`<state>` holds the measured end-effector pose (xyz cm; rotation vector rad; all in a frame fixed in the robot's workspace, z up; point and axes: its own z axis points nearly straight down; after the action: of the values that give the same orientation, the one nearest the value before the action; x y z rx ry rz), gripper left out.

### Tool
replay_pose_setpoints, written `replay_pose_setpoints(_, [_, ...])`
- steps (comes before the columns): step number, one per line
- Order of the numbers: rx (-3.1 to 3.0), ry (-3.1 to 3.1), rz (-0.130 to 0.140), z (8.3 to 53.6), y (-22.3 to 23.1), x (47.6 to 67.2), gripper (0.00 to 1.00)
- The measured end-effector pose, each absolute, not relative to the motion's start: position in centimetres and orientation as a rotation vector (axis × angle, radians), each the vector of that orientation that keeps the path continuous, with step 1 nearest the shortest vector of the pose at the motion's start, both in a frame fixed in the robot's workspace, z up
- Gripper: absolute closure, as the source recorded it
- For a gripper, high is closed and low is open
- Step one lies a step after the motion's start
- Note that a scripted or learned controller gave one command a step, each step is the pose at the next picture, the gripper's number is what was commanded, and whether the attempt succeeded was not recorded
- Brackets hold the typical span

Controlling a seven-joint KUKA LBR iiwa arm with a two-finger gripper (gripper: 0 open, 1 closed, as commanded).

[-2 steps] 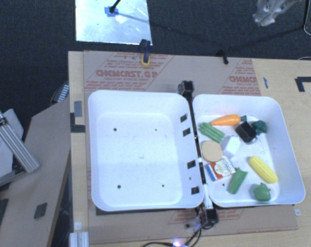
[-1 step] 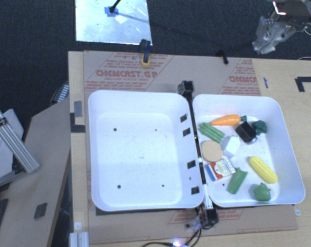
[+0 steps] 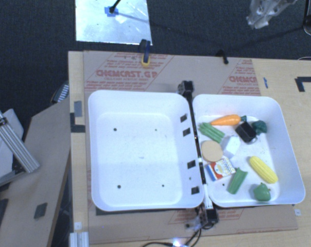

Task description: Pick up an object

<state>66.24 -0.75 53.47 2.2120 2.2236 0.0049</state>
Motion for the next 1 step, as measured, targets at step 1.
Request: replay_pose_setpoints(1, [2.214,2.23,0.003,53.59,0.69,57.85,1.0])
